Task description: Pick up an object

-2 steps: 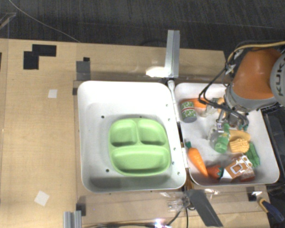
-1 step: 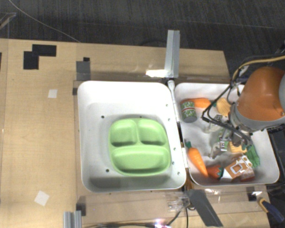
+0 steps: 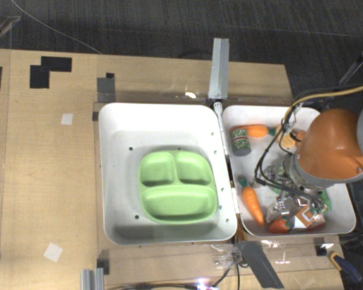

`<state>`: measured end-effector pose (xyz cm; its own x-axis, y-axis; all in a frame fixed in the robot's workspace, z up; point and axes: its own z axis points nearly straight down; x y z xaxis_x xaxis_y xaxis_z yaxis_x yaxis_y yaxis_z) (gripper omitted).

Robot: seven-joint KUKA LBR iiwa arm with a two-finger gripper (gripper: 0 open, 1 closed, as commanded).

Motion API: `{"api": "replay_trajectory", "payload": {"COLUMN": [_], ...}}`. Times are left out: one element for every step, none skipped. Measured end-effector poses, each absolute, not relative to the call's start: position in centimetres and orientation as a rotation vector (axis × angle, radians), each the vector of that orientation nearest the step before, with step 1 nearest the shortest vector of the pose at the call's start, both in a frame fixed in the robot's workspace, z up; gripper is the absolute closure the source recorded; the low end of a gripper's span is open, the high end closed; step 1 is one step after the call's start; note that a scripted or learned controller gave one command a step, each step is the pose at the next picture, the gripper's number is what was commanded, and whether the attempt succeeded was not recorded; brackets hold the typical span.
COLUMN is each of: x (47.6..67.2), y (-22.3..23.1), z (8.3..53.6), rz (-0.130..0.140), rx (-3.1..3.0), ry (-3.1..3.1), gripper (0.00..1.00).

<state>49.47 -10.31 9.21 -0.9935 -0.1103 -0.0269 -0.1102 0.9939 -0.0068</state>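
The claw [image 3: 283,209] hung low in the right bin [image 3: 349,219], a carrot [image 3: 251,203] just left; its opening couldn't be told.

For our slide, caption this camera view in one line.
The arm's pincer low in the right bin among toy carrots; green divided plate in the left bin.

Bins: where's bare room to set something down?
Left bin: bare floor all around the green tray, widest at its left. Right bin is crowded: can, two carrots, and the hand over the near clutter.
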Motion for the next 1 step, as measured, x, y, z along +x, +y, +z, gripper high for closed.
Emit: {"api": "replay_trajectory", "payload": {"x": [50.05], "y": [-10.2], "z": [10.59], "rz": [-0.012], "rx": [-0.18], "ry": [3.09], "gripper": [1.0]}}
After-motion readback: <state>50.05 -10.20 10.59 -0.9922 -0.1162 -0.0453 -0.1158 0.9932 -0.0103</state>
